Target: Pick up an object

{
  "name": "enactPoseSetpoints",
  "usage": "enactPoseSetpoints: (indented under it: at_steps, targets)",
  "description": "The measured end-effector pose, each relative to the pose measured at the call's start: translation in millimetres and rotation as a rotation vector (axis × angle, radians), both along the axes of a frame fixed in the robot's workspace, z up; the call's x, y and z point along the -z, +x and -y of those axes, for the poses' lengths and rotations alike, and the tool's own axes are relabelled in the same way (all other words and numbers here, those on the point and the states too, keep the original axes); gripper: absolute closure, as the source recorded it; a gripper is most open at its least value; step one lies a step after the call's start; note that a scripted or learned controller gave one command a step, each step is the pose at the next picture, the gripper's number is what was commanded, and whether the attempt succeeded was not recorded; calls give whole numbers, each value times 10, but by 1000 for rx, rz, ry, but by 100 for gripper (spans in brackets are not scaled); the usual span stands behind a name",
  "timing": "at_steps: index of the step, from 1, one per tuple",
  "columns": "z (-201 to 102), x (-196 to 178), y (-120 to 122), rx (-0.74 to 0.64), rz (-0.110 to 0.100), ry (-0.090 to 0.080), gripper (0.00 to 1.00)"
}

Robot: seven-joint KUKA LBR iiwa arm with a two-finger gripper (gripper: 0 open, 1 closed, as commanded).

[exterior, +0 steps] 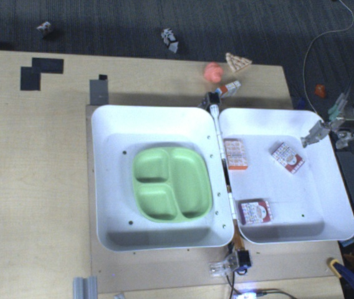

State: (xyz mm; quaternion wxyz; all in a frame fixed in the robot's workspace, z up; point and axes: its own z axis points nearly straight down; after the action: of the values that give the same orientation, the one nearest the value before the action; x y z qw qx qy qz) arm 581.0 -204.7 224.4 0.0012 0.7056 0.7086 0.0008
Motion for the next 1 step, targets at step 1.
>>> enactPoseSetpoints:
  at_steps: [1]
  targets:
    - [6, 1254, 282, -2, 10, -2, 0]
